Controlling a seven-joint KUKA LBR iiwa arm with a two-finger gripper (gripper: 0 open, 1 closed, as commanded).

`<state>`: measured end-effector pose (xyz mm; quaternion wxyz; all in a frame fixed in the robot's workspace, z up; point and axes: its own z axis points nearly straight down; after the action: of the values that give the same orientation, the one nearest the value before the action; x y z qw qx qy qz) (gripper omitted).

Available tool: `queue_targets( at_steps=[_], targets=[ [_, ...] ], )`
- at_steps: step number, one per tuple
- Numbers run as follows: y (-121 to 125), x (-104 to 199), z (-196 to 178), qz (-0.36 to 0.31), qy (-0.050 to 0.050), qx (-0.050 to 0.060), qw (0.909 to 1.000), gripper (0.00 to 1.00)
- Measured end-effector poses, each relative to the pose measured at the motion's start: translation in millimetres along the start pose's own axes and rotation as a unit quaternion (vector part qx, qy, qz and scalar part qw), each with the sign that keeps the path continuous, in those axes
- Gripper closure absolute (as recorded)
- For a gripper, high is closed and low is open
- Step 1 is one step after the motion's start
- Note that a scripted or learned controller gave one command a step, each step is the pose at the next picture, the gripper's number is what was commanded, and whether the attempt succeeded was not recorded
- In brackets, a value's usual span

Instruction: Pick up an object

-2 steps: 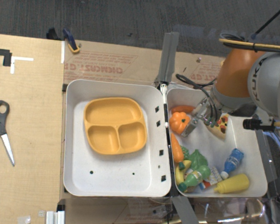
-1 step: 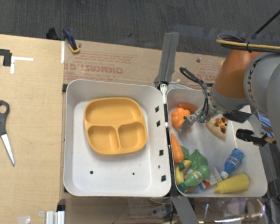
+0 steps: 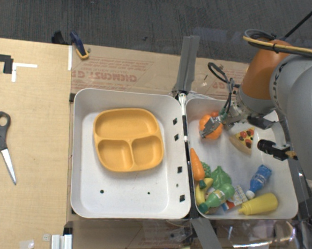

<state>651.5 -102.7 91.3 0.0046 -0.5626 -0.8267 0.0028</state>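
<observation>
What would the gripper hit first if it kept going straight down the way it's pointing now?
Most likely the small orange toy in the right bin: the gripper sits right over it, near the bin's upper left corner. Contact is hard to judge from this slanted view. Below the toy lies only the bin floor.

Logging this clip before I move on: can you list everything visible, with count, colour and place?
Bins: 2, white, side by side on the bench.
Divided plate: 1, yellow-orange, left bin.
Orange toy: 1, orange, right bin's far end, at the gripper.
Pizza slice toy: 1, right bin.
Carrot toy: 1, orange, right bin's left wall.
Blue bottle: 1, right bin.
Mustard bottle: 1, yellow, right bin's near end.
Green toy pile: right bin.
Scissors: 1, grey, left of bins.
Gripper: 1, over the orange toy.
</observation>
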Motion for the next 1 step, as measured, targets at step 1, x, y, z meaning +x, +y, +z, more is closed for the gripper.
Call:
queue_targets(
  at_steps=[1],
  targets=[
    [0.0,-0.4,-8.8,-0.002,-0.002,0.000,1.0000,1.00]
  ],
)
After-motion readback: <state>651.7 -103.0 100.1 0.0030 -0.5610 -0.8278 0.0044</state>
